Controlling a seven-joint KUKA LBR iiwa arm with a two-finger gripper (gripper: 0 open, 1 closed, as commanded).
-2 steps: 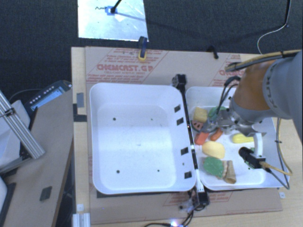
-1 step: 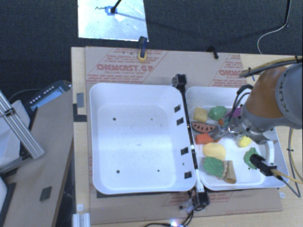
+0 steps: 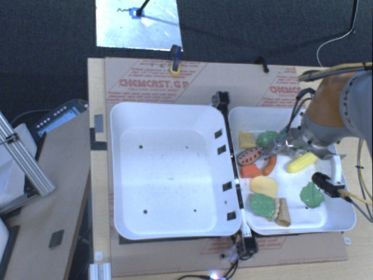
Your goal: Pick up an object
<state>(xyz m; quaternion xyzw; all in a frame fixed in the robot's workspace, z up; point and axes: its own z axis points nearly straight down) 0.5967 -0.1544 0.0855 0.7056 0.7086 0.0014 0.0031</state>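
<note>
The right bin (image 3: 338, 217) holds several toy foods. Among them are a yellow wedge (image 3: 247, 139), a green piece (image 3: 267, 137), a red spotted slice (image 3: 249, 155), an orange-red sausage shape (image 3: 268, 165) and a yellow corn cob (image 3: 301, 162). My gripper (image 3: 277, 149) hangs low over the bin's upper middle. It sits between the green piece and the corn cob, just right of the spotted slice. Its tip is dark and blends with the cables.
The same bin's front half holds a yellow lump (image 3: 263, 185), a green leafy piece (image 3: 262, 205), a brown cone (image 3: 282, 212) and a green floret (image 3: 312, 195). The left bin (image 3: 125, 214) lies beside it, with a black divider (image 3: 228, 156) between them. Cables trail off the arm at the right.
</note>
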